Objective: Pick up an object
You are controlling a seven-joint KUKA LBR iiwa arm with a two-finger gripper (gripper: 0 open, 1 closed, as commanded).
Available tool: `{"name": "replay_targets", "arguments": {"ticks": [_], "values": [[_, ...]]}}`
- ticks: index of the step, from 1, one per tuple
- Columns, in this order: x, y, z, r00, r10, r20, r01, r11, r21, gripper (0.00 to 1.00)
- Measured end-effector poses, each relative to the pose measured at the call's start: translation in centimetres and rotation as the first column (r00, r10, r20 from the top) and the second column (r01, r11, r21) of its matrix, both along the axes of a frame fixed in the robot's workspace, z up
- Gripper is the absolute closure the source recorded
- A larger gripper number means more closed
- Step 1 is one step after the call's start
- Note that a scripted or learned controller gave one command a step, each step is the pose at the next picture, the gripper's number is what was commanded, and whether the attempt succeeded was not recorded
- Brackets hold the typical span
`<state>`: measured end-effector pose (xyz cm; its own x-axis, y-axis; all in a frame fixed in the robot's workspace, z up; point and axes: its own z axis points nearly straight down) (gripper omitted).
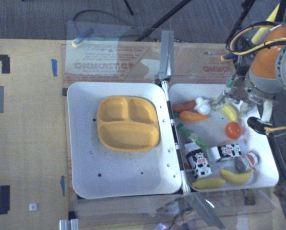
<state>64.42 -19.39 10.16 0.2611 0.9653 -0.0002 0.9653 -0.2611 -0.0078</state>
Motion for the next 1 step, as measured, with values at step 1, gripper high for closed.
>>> {"name": "replay_targets", "arguments": {"ticks": [1], "values": [[-0.4,0.06,0.28,1.0,0.003,-0.021,-0.003,1.0,0.002,1.0]]}}
